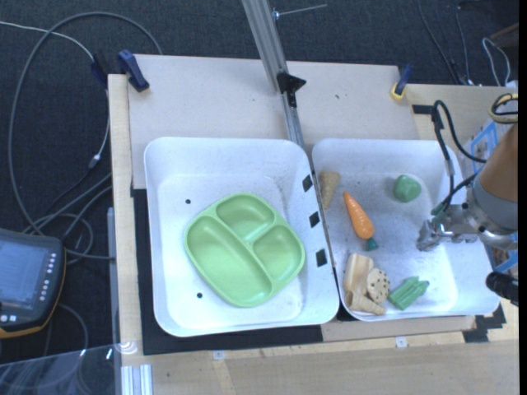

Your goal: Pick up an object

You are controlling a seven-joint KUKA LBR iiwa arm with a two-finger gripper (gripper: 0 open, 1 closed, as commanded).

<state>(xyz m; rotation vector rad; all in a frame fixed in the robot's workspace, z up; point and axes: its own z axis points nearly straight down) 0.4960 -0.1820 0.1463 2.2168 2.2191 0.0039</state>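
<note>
Reaching in from the right edge, the grey arm (502, 179) brings its tool (434, 233) low over the right side of the right bin (375, 151); whether it is wide or narrow cannot be told, and nothing shows in its grasp. Several toy foods lie in that bin: a green round ball-like piece (407, 188) near the upper right, just up and left of the tool; an orange toy carrot (358, 215) with a dark green tip near the middle; a tan cone-shaped piece (328, 187) against the left wall; a cluster of beige, cheese-like wedges (367, 284) with small holes at the lower left; and a green leafy piece (408, 291) just beside that cluster, below the tool and apart from it. The left bin (165, 159) holds a light green divided plate (244, 248) with three compartments. Both bins sit on a pale worktop (214, 97) with blue clamps (132, 70) at its corners. A handheld control pendant (26, 281) with a screen lies off to the left on the dark floor. No brand, label or writing can be read anywhere.
</note>
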